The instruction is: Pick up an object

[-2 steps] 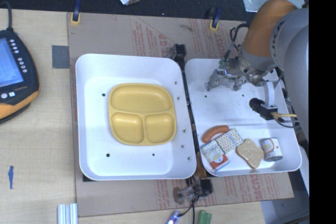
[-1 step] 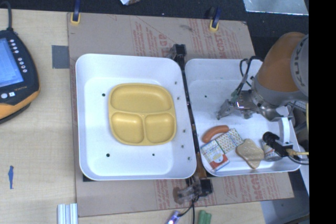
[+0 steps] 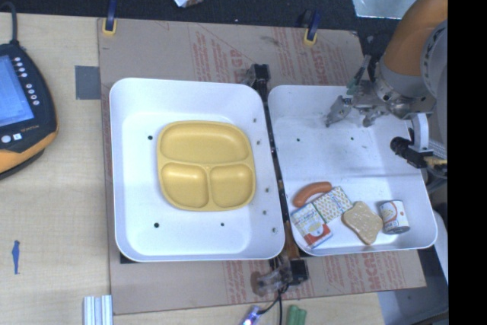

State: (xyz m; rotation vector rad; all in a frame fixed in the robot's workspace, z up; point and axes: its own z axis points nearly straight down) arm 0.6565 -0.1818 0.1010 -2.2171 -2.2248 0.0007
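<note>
Yellow plastic is filling the left bin (image 3: 125, 164), where I am seeing a three-compartment tray (image 3: 205, 164) lying flat in the middle. In the right bin (image 3: 304, 106) I am watching the gripper (image 3: 351, 113) hovering over the bare far end with its fingers spread apart and nothing between them. The objects are all sitting well apart from it along the near edge: a sausage (image 3: 311, 192), a patterned packet (image 3: 333, 203), a small carton (image 3: 310, 224), a bread slice (image 3: 362, 221) and a can (image 3: 393, 216).
</note>
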